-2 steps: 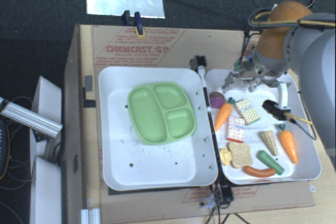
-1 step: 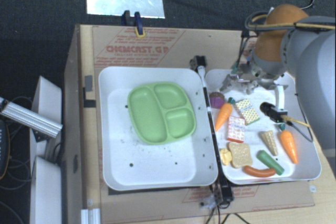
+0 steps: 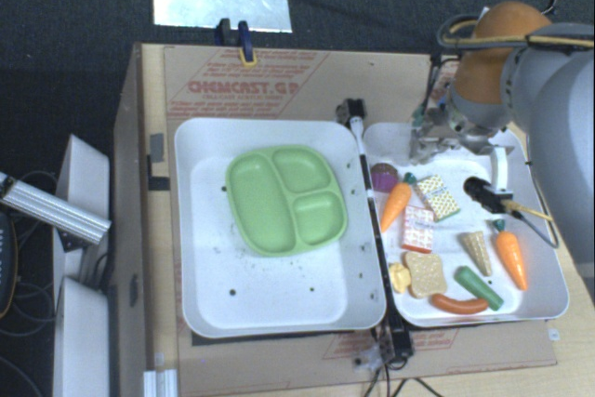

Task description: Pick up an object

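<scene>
The right bin [image 3: 548, 293] holds several toy foods: a purple piece [image 3: 384, 174], an orange carrot [image 3: 394, 205], a checkered cracker [image 3: 438, 197], a pink wafer [image 3: 418, 229], a cone [image 3: 476, 251], a second carrot [image 3: 509, 258], a toast slice [image 3: 428, 272], a red sausage [image 3: 457, 303] and a green pickle [image 3: 478, 286]. My gripper [image 3: 426, 152] hangs low over the back of this bin, just behind the cracker and to the right of the purple piece. Nothing shows held in it.
A green divided plate [image 3: 284, 200] lies in the left bin [image 3: 209, 293]. A small yellow piece [image 3: 400, 277] sits by the toast. The divider between the bins [image 3: 370, 209] runs just left of the first carrot. The arm covers the right bin's back right corner.
</scene>
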Motion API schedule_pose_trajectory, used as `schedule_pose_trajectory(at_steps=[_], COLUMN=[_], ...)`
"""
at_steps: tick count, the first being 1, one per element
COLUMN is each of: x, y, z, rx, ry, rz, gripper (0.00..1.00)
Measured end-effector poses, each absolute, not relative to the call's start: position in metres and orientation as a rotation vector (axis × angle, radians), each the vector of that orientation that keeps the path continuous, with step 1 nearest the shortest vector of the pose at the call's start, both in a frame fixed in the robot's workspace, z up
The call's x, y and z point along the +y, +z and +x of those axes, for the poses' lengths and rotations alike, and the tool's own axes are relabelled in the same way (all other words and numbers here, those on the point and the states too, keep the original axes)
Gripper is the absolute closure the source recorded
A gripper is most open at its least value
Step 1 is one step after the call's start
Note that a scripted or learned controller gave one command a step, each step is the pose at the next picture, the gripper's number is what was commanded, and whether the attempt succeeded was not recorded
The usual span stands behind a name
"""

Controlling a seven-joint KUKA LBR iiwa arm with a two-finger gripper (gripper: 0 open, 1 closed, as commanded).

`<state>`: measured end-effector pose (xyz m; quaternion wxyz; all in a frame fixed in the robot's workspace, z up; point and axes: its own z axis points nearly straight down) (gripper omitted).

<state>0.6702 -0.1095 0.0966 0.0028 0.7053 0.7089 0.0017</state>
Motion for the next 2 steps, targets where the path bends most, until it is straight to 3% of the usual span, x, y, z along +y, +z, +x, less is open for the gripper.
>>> schedule_pose_trajectory(at_steps=[1,2], x=[-0.110,-0.114], y=[0.096,0.085], z=[0.670,0.669], rx=[2.223,2.221], ry=[0.005,0.002], rz=[2.212,2.218], gripper=[0.00,0.00])
